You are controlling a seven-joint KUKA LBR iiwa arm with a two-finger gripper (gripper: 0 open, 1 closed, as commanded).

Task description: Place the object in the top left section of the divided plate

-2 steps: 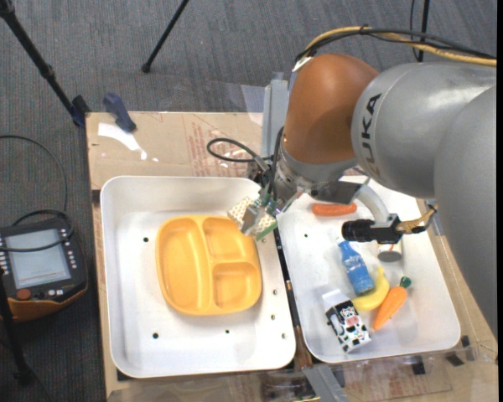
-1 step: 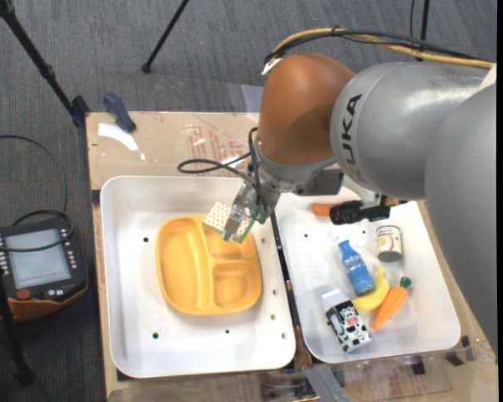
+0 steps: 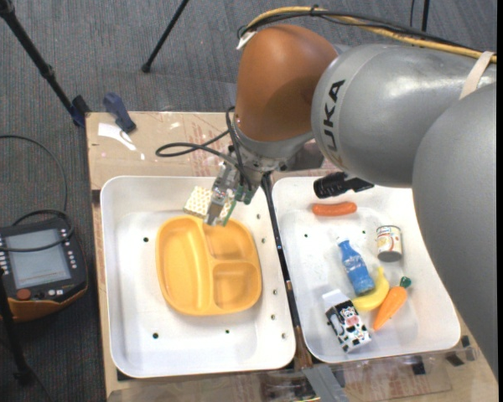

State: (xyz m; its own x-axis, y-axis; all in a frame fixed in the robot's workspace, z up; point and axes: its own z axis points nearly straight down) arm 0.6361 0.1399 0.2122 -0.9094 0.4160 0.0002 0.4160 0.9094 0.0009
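Observation:
The yellow divided plate (image 3: 208, 265) lies in the left white bin (image 3: 126, 224), with one long section on its left and two smaller sections on its right. A pale cream waffle piece (image 3: 199, 199) with a grid pattern hangs tilted just above the plate's far rim. My gripper (image 3: 221, 208) reaches down from under the orange wrist and is shut on the waffle's right edge; most of the waffle sticks out to the left of the fingers. The gripper hovers over the plate's far edge, near the upper right section.
The right bin (image 3: 436, 325) holds a red sausage (image 3: 334, 209), a small can (image 3: 389, 243), a blue bottle (image 3: 353, 266), a banana (image 3: 370, 296), a carrot (image 3: 391, 304) and a cow-print carton (image 3: 348, 323). The big grey arm covers the upper right.

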